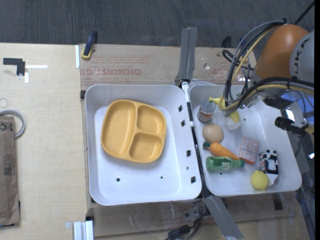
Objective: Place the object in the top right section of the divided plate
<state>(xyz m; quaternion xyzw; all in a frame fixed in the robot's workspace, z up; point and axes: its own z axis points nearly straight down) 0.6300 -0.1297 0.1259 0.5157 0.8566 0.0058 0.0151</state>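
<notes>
Item one, the divided plate [133, 131]: yellow, three sections, lying in the left bin [100, 184] toward its upper middle; all three sections hold nothing, the top right section included. Item two, the right bin [287, 181], directly right of the plate's bin, carrying the loose stock: a small can [205, 114] nearest the plate, a pale round ball [213, 132] just below the can, an orange carrot [224, 150] and a green bottle [224, 164] lower again, a pink-printed packet [248, 147] right of the carrot, a yellow lemon [259, 180] and a black-and-white toy [270, 162] farthest from the plate. The task names no particular object; any of these may serve, and all lie in the right bin, well apart from the plate. Item three, the arm [282, 44], right of and above the plate, over the right bin's upper edge among its cables; the end effector [231, 115] appears low by the can, though whether it is spread or closed cannot be told. Progress, as judged: nothing delivered; picking, carrying across and release into the top right section all remain.
</notes>
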